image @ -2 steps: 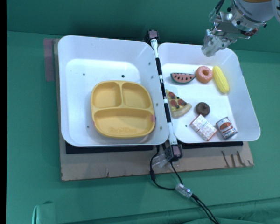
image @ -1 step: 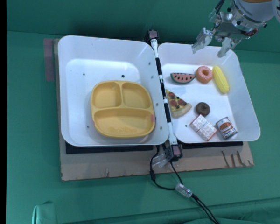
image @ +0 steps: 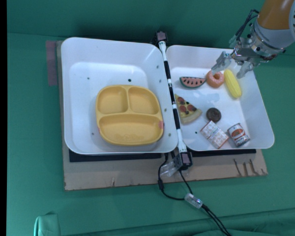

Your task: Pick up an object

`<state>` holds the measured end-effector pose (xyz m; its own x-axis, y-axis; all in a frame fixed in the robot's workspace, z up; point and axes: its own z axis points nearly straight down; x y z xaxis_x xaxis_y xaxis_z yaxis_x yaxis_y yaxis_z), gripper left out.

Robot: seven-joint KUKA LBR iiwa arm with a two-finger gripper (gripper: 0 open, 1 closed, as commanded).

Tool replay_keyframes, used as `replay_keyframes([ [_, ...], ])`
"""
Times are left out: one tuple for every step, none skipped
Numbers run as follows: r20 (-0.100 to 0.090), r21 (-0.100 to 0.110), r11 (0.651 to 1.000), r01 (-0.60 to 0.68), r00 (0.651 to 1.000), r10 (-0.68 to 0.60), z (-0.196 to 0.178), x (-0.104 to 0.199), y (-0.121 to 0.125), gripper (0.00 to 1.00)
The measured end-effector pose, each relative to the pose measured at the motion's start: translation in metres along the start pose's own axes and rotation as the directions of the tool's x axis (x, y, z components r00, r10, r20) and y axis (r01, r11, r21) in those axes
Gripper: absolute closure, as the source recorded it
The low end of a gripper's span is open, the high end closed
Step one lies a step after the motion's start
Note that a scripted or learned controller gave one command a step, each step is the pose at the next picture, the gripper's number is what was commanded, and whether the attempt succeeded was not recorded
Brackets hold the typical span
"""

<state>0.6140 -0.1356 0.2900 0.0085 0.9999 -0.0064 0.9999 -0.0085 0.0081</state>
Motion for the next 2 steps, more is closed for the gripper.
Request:
replay_keyframes([
  [0.000,-0.007,1.000,0.002,1.000,-0.002,0.070,0.022,0.022,0.00],
  [0.005,-0.021,1.000,-0.004,1.000,0.004,0.053,0.019,0.024,1.00],
])
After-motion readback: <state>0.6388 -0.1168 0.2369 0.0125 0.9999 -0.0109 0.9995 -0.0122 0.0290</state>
